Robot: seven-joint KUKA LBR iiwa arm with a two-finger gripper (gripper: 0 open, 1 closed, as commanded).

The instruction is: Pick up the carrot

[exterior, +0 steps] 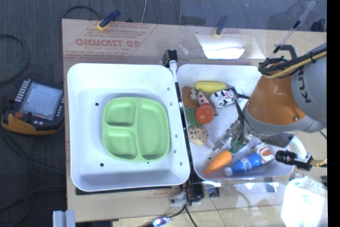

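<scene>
The carrot (219, 161) lies at the near edge of the right bin (276, 175), its pointed end toward the near left corner and its thick end up and to the right. So its long axis runs at a slant, from lower left to upper right. Just right of the carrot lies a blue bottle (248, 164), almost touching it. My end effector (232, 138) hangs just beyond the carrot's thick end, a little to the right of it, so the carrot is below and slightly left of me in the camera view. How far it is open I cannot tell, and I see nothing held in it. I judge that I must come toward the near edge and turn across the long axis. Farther than the carrot are a cookie (197, 135), a tomato (205, 113) and a banana (211, 86).
</scene>
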